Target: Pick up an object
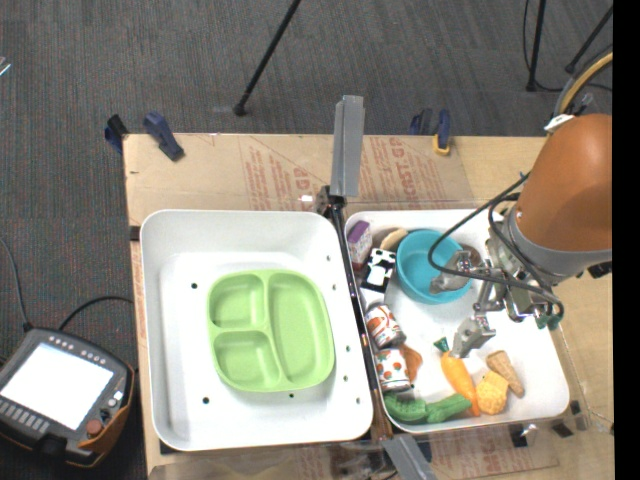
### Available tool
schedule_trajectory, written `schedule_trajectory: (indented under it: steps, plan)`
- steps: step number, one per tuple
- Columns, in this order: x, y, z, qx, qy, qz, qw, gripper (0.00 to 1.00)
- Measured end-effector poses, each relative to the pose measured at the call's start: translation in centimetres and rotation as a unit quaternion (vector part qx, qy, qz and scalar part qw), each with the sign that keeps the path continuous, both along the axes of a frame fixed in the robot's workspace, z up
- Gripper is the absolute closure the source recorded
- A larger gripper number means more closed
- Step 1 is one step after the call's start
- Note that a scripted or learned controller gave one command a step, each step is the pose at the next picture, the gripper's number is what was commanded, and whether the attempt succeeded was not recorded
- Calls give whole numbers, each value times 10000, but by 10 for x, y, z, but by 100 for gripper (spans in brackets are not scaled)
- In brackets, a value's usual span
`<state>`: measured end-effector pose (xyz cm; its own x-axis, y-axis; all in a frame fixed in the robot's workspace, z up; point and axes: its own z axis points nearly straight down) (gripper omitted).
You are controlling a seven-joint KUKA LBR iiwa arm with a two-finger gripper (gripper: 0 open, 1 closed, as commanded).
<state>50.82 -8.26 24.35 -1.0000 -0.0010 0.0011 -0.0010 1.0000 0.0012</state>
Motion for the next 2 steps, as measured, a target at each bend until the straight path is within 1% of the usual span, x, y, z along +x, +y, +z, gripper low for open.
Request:
schedule_trajectory:
  steps: [1, 2]
  plan:
    - [-23, 0, -135, 9, 77, -400, 9992, 0]
    - [-29, -2, -154, -22, -63, -61, 10000, 0]
